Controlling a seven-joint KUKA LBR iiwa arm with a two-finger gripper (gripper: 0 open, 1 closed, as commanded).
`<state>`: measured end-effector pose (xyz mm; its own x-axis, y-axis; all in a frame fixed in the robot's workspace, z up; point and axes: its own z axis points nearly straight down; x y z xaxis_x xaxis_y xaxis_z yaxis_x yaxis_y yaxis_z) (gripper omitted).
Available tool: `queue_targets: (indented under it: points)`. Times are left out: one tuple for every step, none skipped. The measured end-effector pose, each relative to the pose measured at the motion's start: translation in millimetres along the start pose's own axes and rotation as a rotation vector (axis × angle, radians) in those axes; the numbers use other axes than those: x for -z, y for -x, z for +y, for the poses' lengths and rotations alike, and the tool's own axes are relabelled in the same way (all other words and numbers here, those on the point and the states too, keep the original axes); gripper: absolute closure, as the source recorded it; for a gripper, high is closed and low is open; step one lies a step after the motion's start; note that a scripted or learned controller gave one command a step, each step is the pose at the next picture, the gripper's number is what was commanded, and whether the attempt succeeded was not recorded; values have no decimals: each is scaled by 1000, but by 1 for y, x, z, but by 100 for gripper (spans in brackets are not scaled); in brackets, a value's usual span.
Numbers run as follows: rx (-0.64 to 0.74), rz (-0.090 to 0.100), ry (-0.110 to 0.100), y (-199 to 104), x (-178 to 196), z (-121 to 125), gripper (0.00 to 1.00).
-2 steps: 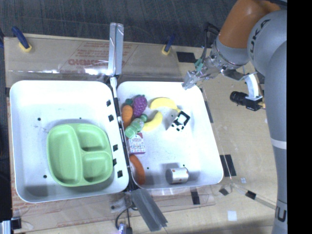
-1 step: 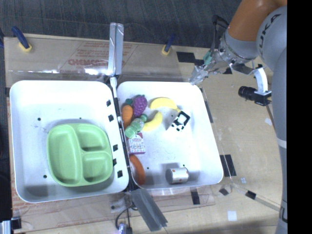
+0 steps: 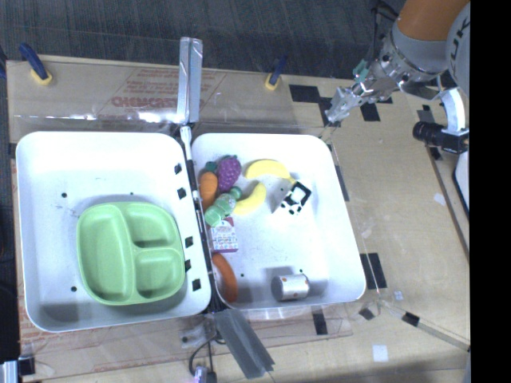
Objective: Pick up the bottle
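The bottle (image 3: 219, 207) is small and green with a pale cap end. It lies on its side near the left wall of the right bin (image 3: 339, 238), between a carrot (image 3: 208, 187) and a banana (image 3: 251, 199). My gripper (image 3: 341, 108) hangs above the bench just beyond the right bin's back right corner, far from the bottle. Nothing shows in its grasp.
Purple grapes (image 3: 229, 168), a yellow lemon-like piece (image 3: 267, 168), a white block with black marks (image 3: 292, 199), a small printed carton (image 3: 224, 235), an orange item (image 3: 224, 278) and a silver can (image 3: 291, 286) share the right bin. A green divided plate (image 3: 132, 252) lies in the left bin (image 3: 40, 182).
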<state>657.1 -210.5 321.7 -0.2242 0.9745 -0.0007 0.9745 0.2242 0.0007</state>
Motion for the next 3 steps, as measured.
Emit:
queue_targets:
  points:
    - [5, -1, 1, 0, 11, 1, 100]
    - [-35, -2, 0, 1, 11, 0, 100]
    - [-118, -2, 0, 1, 11, 0, 100]
